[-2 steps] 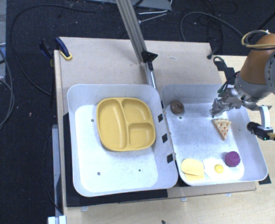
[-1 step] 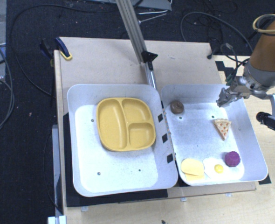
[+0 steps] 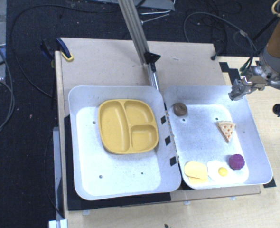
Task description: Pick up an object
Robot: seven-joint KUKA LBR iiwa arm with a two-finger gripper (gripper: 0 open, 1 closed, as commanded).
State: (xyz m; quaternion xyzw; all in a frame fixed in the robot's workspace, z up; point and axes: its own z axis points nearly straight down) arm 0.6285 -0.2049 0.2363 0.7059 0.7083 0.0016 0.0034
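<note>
Claw (image 3: pixel 237 93) hung above right white bin (image 3: pixel 254 127) rim at one o'clock; you couldn't tell its state; triangular pizza-slice toy (image 3: pixel 226 130) below.

Two white bins sit side by side on the bench (image 3: pixel 107 56). The left bin (image 3: pixel 83 175) holds a yellow divided plate (image 3: pixel 128 126), lying flat a little above its middle. In the right bin (image 3: pixel 254 141), a small brown round piece (image 3: pixel 180 109) lies at eleven o'clock, a pizza slice (image 3: pixel 226 130) at three o'clock, and along the six o'clock edge a yellow piece (image 3: pixel 196 170), a fried egg (image 3: pixel 220 171) and a purple ball (image 3: pixel 236 162) lie in a row. The hand (image 3: pixel 237 92) hangs at the bin's one o'clock corner, over the rim, with nothing between its fingers.
</note>
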